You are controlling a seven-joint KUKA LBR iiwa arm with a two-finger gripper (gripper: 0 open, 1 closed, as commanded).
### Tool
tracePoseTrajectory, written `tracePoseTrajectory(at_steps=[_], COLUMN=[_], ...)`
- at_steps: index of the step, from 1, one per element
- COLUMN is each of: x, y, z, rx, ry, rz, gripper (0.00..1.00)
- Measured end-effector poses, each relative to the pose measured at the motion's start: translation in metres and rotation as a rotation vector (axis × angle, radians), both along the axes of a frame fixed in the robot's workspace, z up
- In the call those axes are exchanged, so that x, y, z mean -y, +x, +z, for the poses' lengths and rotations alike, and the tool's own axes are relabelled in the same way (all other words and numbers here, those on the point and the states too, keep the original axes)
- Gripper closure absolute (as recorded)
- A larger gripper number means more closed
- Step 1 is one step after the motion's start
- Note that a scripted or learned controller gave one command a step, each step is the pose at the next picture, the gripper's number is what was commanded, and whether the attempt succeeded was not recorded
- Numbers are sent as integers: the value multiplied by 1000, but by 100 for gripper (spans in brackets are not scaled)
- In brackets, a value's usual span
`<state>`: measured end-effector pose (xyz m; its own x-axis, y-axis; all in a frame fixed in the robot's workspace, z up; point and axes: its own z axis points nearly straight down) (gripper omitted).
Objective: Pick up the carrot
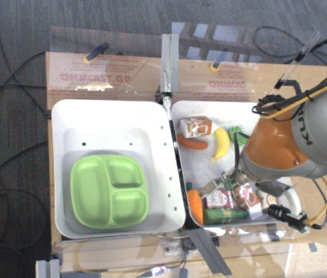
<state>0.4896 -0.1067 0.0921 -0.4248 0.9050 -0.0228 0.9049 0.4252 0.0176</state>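
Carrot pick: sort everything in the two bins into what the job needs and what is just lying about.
Belongs to the job:
- carrot, at the right bin's near-left corner
- arm's end effector

Just lying about:
- banana
- sausage
- small carton
- green bottle
- green divided tray, in the left bin

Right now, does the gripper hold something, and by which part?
It cannot be told: the arm covers the gripper. The carrot lies in the right bin, nothing gripping it.

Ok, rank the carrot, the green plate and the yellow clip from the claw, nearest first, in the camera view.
1. Carrot: lower left corner of the right bin, just left of the claw.
2. Green plate: in the left bin.
3. Yellow clip: beyond the left bin, top left.
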Motion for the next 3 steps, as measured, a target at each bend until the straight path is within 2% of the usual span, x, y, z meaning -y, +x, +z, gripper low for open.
tracePoseTrajectory(at_steps=[1, 2, 3], x=[37, 10, 56], y=[-7, 17, 44], z=[79, 31, 51], rx=[-30, -31, -28], ry=[11, 9, 11], rz=[292, 514, 248], gripper=[0, 0, 0])
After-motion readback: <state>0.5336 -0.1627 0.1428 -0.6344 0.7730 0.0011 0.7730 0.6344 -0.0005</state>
